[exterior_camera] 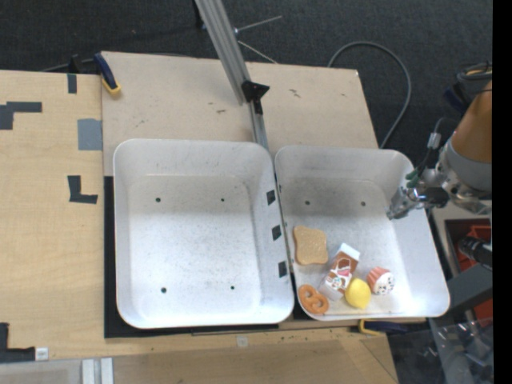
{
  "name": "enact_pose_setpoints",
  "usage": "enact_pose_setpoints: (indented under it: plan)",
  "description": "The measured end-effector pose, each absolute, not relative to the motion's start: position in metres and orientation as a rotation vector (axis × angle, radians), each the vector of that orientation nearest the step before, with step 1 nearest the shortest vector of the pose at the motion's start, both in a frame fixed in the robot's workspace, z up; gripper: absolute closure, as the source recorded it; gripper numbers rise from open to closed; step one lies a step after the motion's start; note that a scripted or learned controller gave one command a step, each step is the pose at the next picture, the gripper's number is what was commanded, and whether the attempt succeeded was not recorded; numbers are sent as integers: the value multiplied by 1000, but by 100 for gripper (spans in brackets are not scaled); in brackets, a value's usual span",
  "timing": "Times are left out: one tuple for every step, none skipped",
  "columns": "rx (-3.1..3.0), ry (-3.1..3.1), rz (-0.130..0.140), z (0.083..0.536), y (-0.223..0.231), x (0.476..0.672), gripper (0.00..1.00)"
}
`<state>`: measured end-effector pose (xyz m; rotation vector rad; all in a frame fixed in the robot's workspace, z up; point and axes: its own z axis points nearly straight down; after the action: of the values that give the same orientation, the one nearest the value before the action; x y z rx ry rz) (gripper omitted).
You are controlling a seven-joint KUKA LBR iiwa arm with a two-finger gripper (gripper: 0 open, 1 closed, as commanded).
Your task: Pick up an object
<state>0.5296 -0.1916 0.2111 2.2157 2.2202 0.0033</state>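
Several small objects lie at the front of the right bin [336, 174]: a slice of bread [310, 245], a small red and white carton [342, 268], a yellow lemon [358, 294], a pretzel [313, 298] and a red and white round piece [381, 281]. My gripper [399, 205] hangs at the right bin's right wall, up and to the right of these objects and apart from them. Nothing shows between its fingers.
The left bin [128, 214] stands beside the right one. A metal pole [226, 42] slants over the back of the bench. Cables lie on the dark floor behind, and a blue and yellow clamp [107, 74] sits at the board's back left.
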Motion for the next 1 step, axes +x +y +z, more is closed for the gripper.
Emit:
enact_pose_setpoints:
  plan:
    - [2215, 2220, 4, 271, -190, 539, 100]
